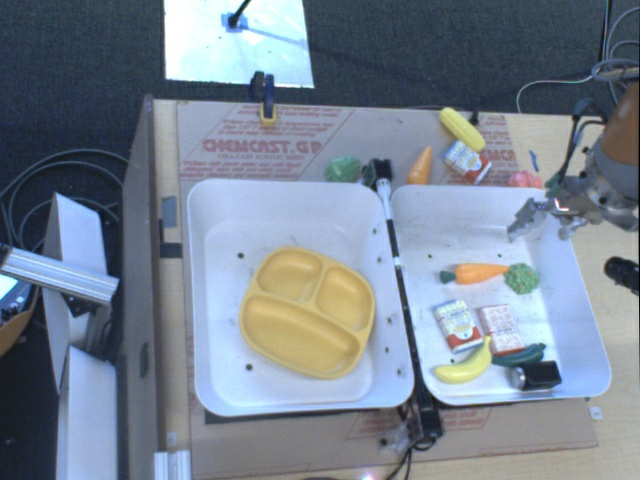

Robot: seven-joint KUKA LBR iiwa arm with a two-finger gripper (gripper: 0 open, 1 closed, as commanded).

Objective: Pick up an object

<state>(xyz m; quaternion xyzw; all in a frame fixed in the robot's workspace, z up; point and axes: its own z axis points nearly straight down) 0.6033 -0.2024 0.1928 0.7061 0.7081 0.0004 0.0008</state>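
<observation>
— Over the right bin (585,298), near its top corner, hangs the tool (545,218). Its fingers look spread, with nothing between them.

— So nothing is picked up yet?

— No. The carrot (478,273), the banana (463,367) and the little boxes (477,324) all lie in that bin. The yellow plate (305,311) sits in the left bin (215,268). The whole job is left.

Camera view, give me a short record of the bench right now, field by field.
left bin: yellow tray
right bin: carrot, broccoli, two cartons, banana, black item
behind bins: yellow piece, small carrot, green piece
gripper: over right bin's far right edge, nothing seen between its jaws
task: no object picked yet
</observation>
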